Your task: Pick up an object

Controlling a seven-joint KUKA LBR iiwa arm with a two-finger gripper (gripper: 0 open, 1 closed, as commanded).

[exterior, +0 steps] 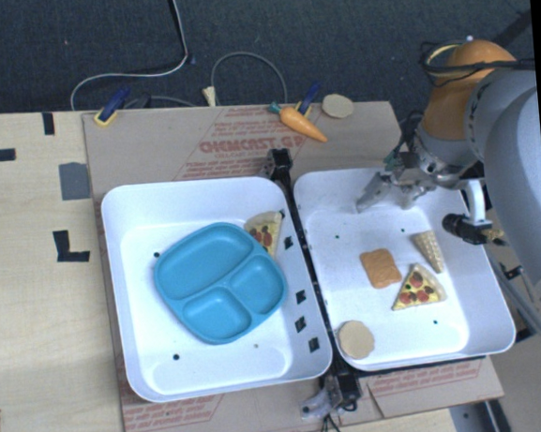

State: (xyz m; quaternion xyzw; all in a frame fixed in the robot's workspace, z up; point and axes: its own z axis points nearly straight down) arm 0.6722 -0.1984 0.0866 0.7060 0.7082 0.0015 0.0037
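My gripper (389,196) hangs over the back of the right bin (335,205), its fingers spread open with nothing between them. In front of it on the bin floor lie a tan square cracker (380,267), a pizza slice (416,289), a small wafer cone (430,248) and a round cookie (356,339). The cracker is the nearest to the gripper, a short way toward the front. The left bin (134,269) holds a blue divided plate (220,281) and a second pizza slice (266,229) tucked against the plate's back right.
A toy carrot (300,123) and a round biscuit (338,107) lie on the cardboard behind the bins. A black divider (297,246) runs between the two bins. Cables loop across the dark floor at the back. The arm's body fills the right side.
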